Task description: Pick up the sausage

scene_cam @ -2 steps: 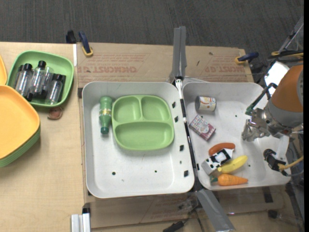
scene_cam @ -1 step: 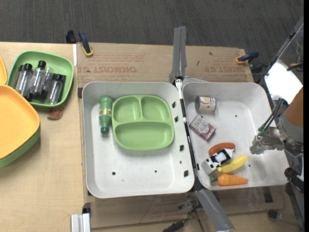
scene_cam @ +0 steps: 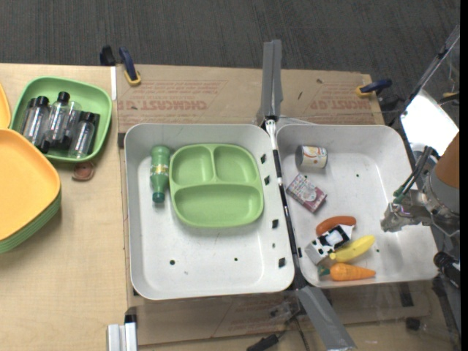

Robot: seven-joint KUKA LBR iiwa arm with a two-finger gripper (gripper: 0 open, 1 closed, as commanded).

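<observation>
The sausage (scene_cam: 336,224) lies in the right white bin (scene_cam: 380,152), on a cardboard-covered bench (scene_cam: 197,93) over dark carpet (scene_cam: 219,13). The gripper (scene_cam: 395,218) hovers right of the sausage, its state impossible to tell.

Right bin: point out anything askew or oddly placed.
The can lies on its side rather than upright. The sausage, a black-and-white box, banana and carrot sit heaped and touching near the front. Nothing looks spilled or damaged.

Grey metal claw (scene_cam: 398,214) with thin fingers, orange band above, dark cabling alongside
</observation>
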